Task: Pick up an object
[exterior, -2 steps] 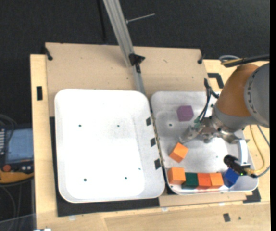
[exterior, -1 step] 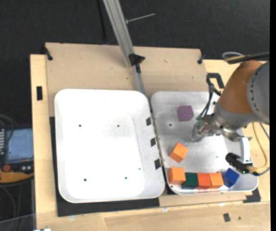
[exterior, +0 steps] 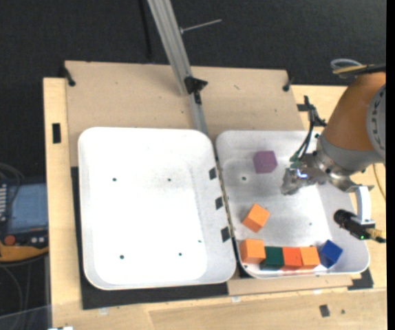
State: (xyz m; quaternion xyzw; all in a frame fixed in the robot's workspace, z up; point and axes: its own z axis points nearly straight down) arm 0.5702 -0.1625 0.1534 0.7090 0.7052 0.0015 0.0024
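Purple cube (exterior: pixel 265 161) sits just beside claw (exterior: pixel 292 183) (orange cube (exterior: pixel 256 217) nearby).

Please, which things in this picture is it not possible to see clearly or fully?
- Pincer: too small and blurred in the camera view to tell how it stands, or whether it touches the right bin.
- Arm: cut off by the right edge.
- Block row at the bin's near wall: blocks crowd together, so their lower sides are hidden.

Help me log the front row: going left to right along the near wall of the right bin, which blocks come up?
Orange block → green block → orange block → lighter orange block → blue block, all in the right bin.
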